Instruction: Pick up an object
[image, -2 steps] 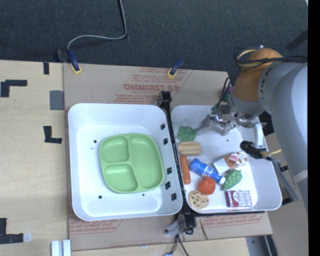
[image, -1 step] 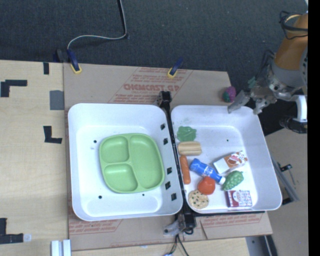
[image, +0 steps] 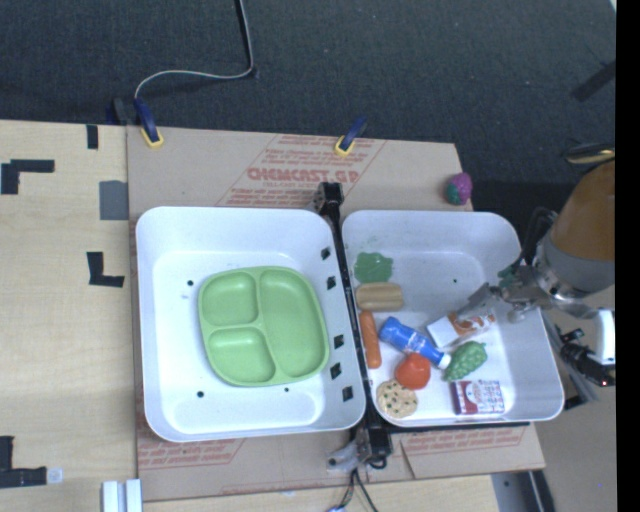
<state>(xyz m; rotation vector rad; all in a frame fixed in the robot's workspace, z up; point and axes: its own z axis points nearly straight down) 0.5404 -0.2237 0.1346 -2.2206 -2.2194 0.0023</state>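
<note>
Cookie (image: 397, 400) nearest you, right bin (image: 500, 236). Your claw (image: 482, 296) hovers above small white carton (image: 461, 326); finger state unreadable. Approach step; next, descend and close.

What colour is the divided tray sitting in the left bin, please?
Light green; the divided tray shows clearly in the camera view.

Purple ball (image: 458, 188) (small) on cardboard (image: 290, 170); 2 clamps (image: 349, 138).

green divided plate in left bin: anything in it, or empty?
Empty. The green plate lies flat in the left bin; all three compartments show bare green.
</note>
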